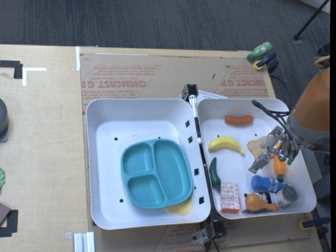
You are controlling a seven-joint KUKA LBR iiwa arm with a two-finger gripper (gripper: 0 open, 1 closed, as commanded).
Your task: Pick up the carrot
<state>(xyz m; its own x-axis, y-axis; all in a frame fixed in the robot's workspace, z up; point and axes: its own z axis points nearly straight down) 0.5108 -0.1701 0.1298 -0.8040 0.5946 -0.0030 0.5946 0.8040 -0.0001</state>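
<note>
The carrot (280, 166) is a short orange piece in the right bin (207, 121), near its right wall. My gripper (272, 158) hangs over the bin directly at the carrot, its grey metal parts covering the carrot's upper end. From this slant I cannot make out whether the carrot is gripped or only lies below the gripper. The arm's orange band (316, 106) comes in from the right edge.
Around the carrot lie a blue bottle (265, 184), an orange gourd-shaped toy (256, 202), a small carton (229, 197), a green pepper (214, 173), a banana (226, 144), a sausage (239, 120) and a tan piece (255, 147). The left bin (105, 119) holds a teal divided plate (156, 173).
</note>
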